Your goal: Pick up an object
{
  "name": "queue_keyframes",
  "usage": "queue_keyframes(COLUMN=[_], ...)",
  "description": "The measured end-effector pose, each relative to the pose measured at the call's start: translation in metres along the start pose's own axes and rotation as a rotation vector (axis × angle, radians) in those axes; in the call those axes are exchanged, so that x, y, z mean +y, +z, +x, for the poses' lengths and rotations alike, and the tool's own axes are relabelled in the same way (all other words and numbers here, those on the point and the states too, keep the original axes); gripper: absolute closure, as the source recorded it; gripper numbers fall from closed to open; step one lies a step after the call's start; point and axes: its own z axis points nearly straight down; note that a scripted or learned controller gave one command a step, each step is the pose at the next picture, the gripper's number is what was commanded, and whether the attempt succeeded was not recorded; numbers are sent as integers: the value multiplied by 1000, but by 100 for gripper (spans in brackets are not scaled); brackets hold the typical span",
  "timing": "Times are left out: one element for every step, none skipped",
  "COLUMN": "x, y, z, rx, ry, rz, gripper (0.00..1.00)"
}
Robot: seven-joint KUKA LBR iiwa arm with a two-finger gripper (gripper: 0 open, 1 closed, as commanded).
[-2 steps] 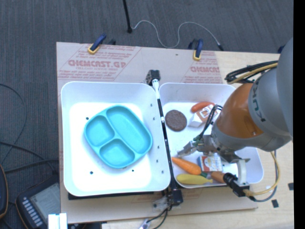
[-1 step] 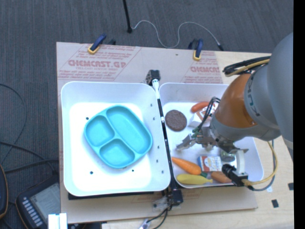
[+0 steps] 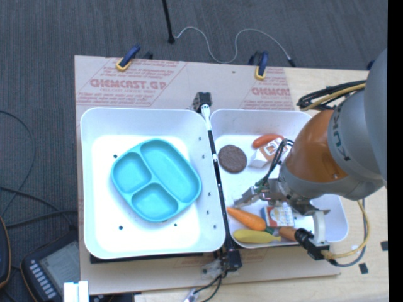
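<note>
Carrot [image 3: 247,218]: the likeliest pick, by my judgement. It lies in the right bin [image 3: 327,121], near that bin's front left, just below and slightly left of the gripper [image 3: 250,195]. Long axis slanted: thick end up-left toward the divider between the bins, thin end down-right toward a small packet [image 3: 279,217]. Nothing lies on top of it.

Gripper: low over the right bin, pointing left, just above the carrot's thick end. Its metal fingers look only narrowly parted, and I see nothing between them. A short drop toward the front should bring it onto the carrot; the fingers would need to straddle the slanted axis crosswise.

Banana [image 3: 255,236]: just in front of the carrot, against the front wall, long axis nearly left-right.

Brown disc [image 3: 232,158]: behind the carrot, near the divider, flat.

Sausage [image 3: 267,140]: further behind, right of the disc.

Blue tray [image 3: 156,179]: left of the carrot, in the left bin [image 3: 94,124], three compartments, well apart.
</note>
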Motion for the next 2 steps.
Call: queue_keyframes(x=[46,38], y=[1,0], z=[-1,0], rx=[3,0], ry=[-1,0], rz=[8,1], gripper=[0,0])
